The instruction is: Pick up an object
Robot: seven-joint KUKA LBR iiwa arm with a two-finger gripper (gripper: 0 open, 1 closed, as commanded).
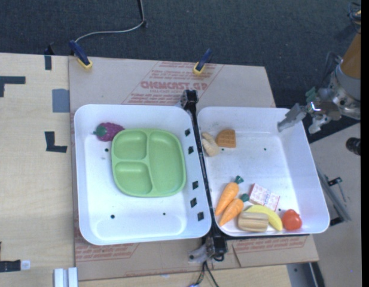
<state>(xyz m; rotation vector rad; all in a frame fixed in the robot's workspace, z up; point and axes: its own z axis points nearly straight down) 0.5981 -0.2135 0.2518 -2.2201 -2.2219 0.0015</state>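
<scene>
Two shallow white plastic bins are sitting side by side on a brown cardboard sheet (166, 85) atop the bench. The left bin (91, 178) is carrying a light green three-compartment plate (149, 162) near its middle, with a purple toy grape bunch (109, 130) lying at the plate's upper left edge; the bin's near strip is lying open. The right bin (304, 160) is holding its toys along two edges: a tan bread piece (226, 138) and a pale beige lump (209, 144) are resting near the far left corner, while two orange toy carrots (228, 202), a pink and white packet (263, 195), a yellow toy banana (267, 213), a tan loaf-shaped block (252, 221) and a red toy tomato (291, 219) are crowding the near edge. The bin's centre and far right are standing open.

The grey arm is reaching in from the right, cut off by the frame, its orange band (353, 55) partly showing. The two-finger gripper (290, 119) is hovering over the right bin's far right corner, gripping nothing; its fingers are blurred and appear drawn close together, though this is hard to make out.
</scene>
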